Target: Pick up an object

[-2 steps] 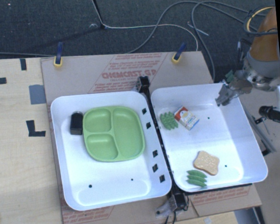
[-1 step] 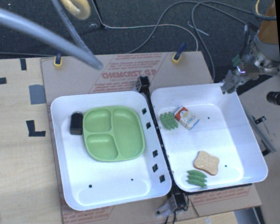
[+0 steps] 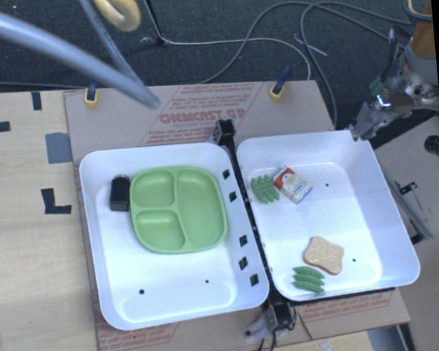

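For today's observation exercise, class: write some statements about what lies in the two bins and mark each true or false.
1. The green tray lies in the left bin. True.
2. The toast slice sits on the green tray. False: it lies in the right bin.
3. A black block touches the tray's left side. True.
4. The red and white carton lies in the left bin. False: right bin, beside a green pod.

We see a robotics lab: loose cables [image 3: 282,18] trail over dark carpet [image 3: 211,9], and two white bins [image 3: 102,244] sit clamped on cardboard [image 3: 197,107].
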{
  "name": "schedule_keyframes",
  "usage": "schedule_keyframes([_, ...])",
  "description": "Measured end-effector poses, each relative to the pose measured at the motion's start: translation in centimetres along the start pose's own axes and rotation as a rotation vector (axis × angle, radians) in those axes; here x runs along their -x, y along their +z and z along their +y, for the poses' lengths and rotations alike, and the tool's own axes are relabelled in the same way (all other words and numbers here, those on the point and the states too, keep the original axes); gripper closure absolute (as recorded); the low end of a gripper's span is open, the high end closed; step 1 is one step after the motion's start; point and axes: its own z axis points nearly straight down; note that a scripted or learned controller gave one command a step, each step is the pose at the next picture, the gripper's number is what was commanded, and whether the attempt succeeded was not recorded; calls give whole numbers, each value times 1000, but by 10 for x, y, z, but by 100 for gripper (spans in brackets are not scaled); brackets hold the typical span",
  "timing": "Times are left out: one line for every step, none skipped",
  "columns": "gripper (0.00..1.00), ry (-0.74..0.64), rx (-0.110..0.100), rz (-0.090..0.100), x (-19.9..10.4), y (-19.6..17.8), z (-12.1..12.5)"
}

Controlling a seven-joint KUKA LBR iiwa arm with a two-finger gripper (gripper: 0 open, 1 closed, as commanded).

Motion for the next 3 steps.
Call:
schedule_keyframes([100, -4, -3, 2, -60, 5, -7])
schedule_keyframes([100, -4, -4, 2, -111, 4, -28])
schedule_keyframes([100, -5, -4, 3, -168, 5, -43])
